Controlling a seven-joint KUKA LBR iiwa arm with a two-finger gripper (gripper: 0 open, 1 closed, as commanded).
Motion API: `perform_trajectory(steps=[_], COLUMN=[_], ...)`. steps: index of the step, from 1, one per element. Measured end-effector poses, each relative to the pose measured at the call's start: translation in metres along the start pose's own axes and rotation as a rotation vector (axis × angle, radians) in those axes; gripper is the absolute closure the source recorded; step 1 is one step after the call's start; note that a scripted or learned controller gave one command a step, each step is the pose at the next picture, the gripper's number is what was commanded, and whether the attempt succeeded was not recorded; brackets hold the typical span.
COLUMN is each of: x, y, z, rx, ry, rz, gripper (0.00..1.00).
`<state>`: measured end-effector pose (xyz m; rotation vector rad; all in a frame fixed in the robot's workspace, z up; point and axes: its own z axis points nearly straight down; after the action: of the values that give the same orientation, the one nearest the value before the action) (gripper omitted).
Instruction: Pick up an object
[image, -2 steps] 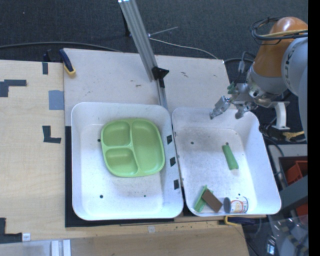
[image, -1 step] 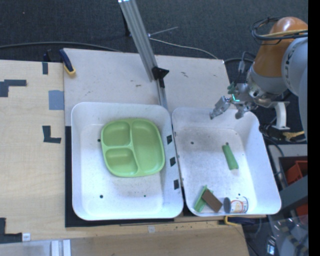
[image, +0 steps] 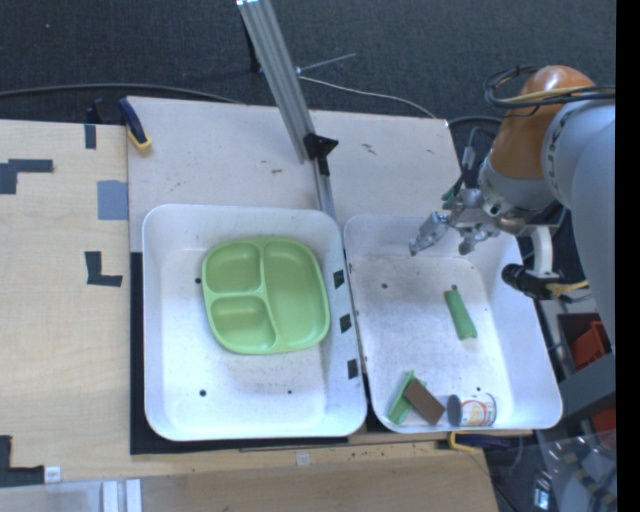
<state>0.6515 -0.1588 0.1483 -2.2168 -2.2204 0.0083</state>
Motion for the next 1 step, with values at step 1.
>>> perform_trajectory(steps=[1], x=[0.0012], y=[-0.0014], z=[0.0547], rx=[0.001], ry=[0.001], rz=[0.0], gripper=[0.0])
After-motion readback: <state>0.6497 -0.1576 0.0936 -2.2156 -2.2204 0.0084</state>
